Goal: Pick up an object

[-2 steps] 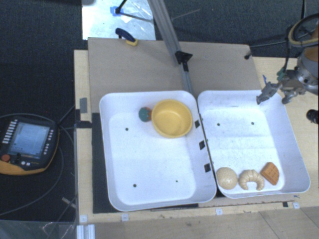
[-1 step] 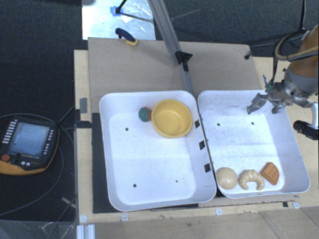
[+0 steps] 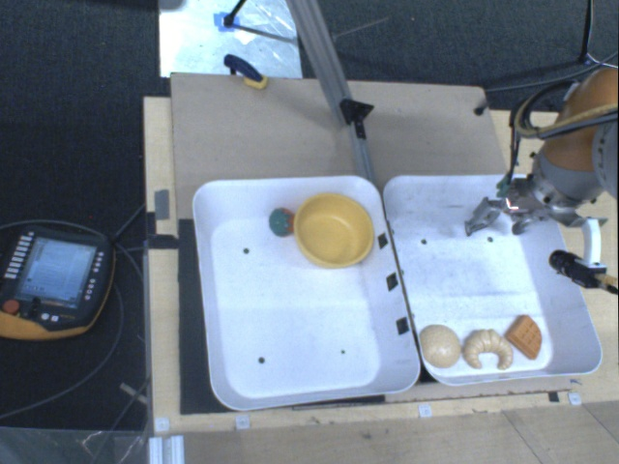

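Camera view is showing us our pincer [image 3: 501,218] hovering over the upper part of the right bin [image 3: 455,269], fingers spread and gripping nothing. We are judging that we are lining up over bare floor, since the likely picks are lying well apart along the near wall: a round bun [image 3: 440,345], a croissant [image 3: 489,348] and a waffle piece [image 3: 525,335], crowded just beside one another, which could be hampering a clean grasp. In the left bin [image 3: 290,356] a yellow bowl [image 3: 334,229] is sitting beside a small green-red ball [image 3: 281,221]. A teach pendant [image 3: 50,280] is resting off the surface [image 3: 251,133].
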You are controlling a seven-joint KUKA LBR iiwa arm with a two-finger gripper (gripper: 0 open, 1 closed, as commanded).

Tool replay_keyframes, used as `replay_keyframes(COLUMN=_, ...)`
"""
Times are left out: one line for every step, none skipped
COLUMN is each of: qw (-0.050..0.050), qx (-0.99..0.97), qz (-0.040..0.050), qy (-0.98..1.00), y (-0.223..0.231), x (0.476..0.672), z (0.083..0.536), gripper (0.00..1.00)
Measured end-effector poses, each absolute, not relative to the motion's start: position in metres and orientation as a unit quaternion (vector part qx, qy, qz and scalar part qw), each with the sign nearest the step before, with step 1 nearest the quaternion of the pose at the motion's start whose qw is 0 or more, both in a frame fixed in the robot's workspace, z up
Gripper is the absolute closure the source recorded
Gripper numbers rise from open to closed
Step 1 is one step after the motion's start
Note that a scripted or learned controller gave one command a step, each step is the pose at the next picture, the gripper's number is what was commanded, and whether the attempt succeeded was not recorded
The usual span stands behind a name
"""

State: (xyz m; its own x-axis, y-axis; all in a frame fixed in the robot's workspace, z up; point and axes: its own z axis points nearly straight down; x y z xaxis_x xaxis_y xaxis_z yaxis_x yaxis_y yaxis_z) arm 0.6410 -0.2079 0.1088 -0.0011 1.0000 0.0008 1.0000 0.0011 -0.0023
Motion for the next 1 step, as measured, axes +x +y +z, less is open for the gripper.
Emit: replay_keyframes(qw=0.000, qx=-0.707, qz=0.0000, qy=-0.708, y=-0.2076, x=0.6411, z=0.0899, gripper=0.00)
